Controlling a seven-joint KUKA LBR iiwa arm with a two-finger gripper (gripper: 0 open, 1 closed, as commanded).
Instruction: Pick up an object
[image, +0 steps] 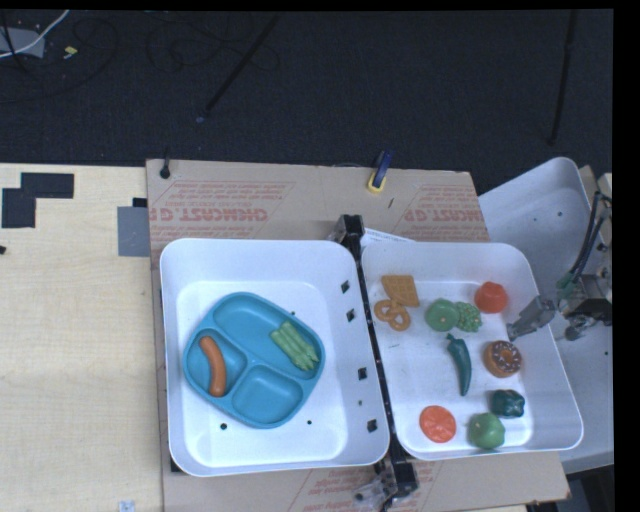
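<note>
Your grey two-finger gripper (528, 320) hung with fingers spread and empty over the right white bin's (560, 400) rim, the round brown toy doughnut (502, 357) just below them, unpicked.

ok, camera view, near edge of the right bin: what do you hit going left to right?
Red-orange tomato slice → green round fruit → dark green pepper. The pepper sits slightly farther back than the other two.
</note>
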